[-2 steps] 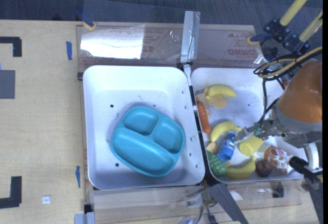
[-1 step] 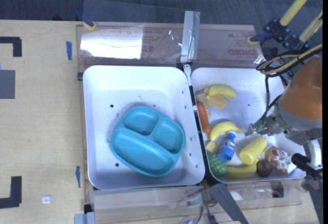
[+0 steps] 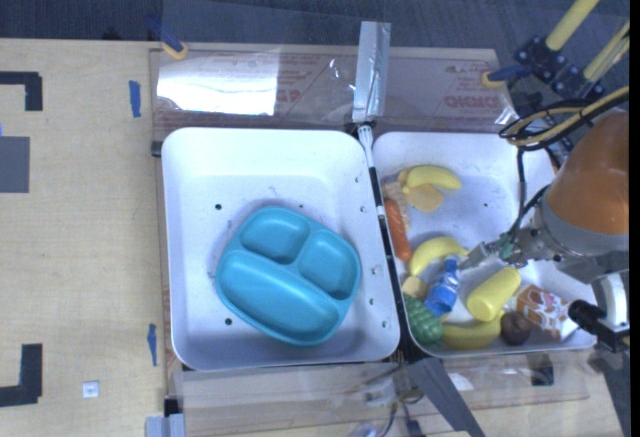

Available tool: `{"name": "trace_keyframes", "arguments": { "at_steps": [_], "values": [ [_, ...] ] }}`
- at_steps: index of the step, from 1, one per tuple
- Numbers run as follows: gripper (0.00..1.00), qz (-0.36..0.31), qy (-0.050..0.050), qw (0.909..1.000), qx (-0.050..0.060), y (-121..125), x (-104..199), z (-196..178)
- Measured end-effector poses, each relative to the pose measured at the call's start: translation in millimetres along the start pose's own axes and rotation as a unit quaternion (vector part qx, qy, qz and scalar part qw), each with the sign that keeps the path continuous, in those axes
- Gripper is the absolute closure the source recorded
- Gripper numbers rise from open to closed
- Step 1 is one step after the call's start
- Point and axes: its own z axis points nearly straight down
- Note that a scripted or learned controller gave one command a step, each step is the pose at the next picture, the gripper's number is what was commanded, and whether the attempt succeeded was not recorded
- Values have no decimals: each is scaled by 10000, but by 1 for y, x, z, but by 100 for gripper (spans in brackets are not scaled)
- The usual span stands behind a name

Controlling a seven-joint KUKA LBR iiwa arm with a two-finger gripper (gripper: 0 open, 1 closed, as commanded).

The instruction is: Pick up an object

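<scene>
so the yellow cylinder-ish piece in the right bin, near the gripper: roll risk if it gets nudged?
Probably. The yellow piece has a rounded, barrel-like body lying on its side, so a push across it could roll it. The banana and blue bottle crowd it and may stop it. It looks like smooth moulded plastic: likely light, stiff and a bit slippery.

I see open floor along the far edge of the left bin (image 3: pixel 190 165) and down its left side; the blue divided plate (image 3: pixel 288 272) fills its middle and near-right part. In the right bin (image 3: pixel 480 160), only the far-right corner lies bare. Toy food crowds its near edge and left wall, and the arm (image 3: pixel 590 195) overhangs its right edge.
</scene>
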Motion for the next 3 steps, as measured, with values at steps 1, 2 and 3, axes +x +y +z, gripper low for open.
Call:
{"name": "trace_keyframes", "arguments": {
  "at_steps": [1,2,3],
  "values": [
    [0,557,138,9980,262,29,-43,-71],
    [0,-170,171,9994,267,92,-7,-43],
    [0,-452,177,9985,247,23,33,28]
  ]
}}
